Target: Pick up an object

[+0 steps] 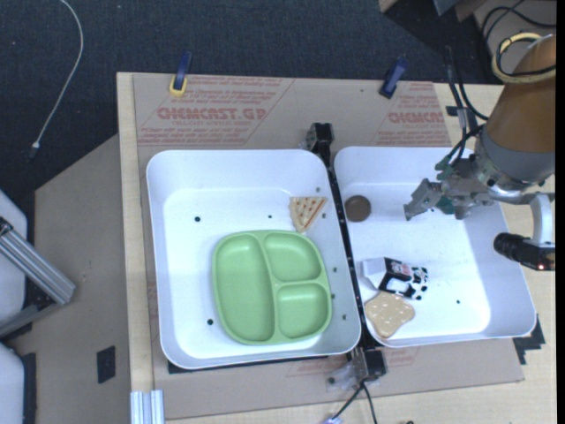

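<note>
Your gripper (424, 203) hangs over the right bin (494, 325), near its far edge; you cannot tell its finger state from this view. Candidate objects: a brown disc (357, 208) against the bin's left wall, and a black-and-white packet (402, 277) touching a tan biscuit-like piece (389, 314) near the front-left corner. Wall proximity may block a finger; the touching pair may shift. The bench board (212, 113) reads, mirrored, apparently "CHEMCAST".

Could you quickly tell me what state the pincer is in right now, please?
Pincer: above the right bin, nothing seen in it; open or closed cannot be told.
</note>
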`<action>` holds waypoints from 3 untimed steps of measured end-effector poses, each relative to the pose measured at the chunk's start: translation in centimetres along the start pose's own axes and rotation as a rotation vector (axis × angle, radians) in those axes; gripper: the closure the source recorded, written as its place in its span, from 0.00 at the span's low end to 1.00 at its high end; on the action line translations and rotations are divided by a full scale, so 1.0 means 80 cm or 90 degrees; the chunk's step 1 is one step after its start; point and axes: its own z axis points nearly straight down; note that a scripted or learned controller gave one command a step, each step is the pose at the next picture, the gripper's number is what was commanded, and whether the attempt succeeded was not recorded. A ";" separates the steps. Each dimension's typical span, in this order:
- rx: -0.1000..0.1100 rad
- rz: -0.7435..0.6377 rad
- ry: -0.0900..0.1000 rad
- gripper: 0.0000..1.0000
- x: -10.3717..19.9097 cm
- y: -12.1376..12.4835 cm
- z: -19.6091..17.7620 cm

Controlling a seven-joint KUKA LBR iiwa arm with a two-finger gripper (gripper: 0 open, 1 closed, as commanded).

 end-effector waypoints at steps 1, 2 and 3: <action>-0.009 -0.002 -0.001 0.00 0.000 0.004 -0.009; -0.005 -0.002 0.000 0.00 0.010 0.007 0.067; -0.007 -0.001 -0.001 0.00 0.008 0.006 0.119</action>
